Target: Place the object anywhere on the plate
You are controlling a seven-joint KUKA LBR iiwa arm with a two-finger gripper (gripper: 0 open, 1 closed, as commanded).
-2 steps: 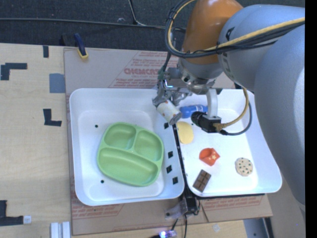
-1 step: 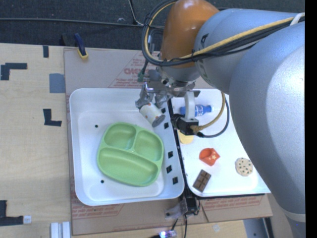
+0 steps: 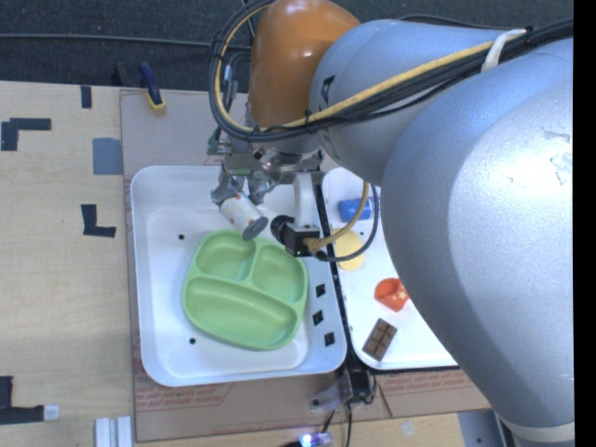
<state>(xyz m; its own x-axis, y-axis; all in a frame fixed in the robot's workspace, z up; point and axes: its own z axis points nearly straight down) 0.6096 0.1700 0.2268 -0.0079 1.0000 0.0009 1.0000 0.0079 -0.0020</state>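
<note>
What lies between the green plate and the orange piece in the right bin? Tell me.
In the camera view, the two bins' adjoining white walls with small black marks lie between the green plate and the orange piece.

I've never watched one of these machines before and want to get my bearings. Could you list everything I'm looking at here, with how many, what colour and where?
Bins: two, white, side by side on the bench; left bin, right bin partly under the arm.
Divided plate: one, green, three compartments, in the left bin.
Small cylinder: one, white-grey, at the tool, above the plate's top edge; whether it is gripped is unclear.
Blue object: one, in the right bin, upper part.
Yellow object: one, right bin, below the blue one.
Orange object: one, right bin, middle.
Brown block: one, right bin, lower part.
Clamp: one, blue and yellow, at the bench's upper left.
Arm: one, grey with an orange band, from the right.
Tool: one, metal, over the left bin.
</note>
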